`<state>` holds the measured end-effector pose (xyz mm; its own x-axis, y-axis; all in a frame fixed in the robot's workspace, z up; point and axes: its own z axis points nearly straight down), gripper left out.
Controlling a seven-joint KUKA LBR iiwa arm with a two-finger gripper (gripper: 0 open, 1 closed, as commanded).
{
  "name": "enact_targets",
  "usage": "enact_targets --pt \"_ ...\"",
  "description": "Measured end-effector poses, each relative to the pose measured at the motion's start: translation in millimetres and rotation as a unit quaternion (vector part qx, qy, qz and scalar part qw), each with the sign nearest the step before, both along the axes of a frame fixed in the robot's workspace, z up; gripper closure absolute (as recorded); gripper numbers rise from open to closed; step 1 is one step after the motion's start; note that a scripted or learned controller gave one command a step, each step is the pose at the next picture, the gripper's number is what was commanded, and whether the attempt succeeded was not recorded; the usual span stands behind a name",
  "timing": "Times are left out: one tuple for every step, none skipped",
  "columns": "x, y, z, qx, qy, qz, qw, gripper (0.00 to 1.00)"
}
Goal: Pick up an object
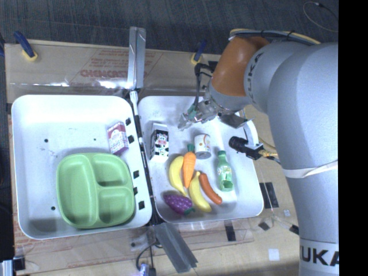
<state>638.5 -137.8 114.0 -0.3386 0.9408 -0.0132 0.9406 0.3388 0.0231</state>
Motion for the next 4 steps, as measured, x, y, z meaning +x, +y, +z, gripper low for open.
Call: enact_targets --pt "0 0 0 -0.0001 0.0 0.0 1.0 0.0" --pt "-54 3 -22 0.0028 0.014 -0.033 0.9994 0.0" --pt "-54 3 -12 0.0027 0.014 -0.031 0.9994 1.0" --pt "-94 85 143 0.0018 0.013 0.035 0.9993 1.0"
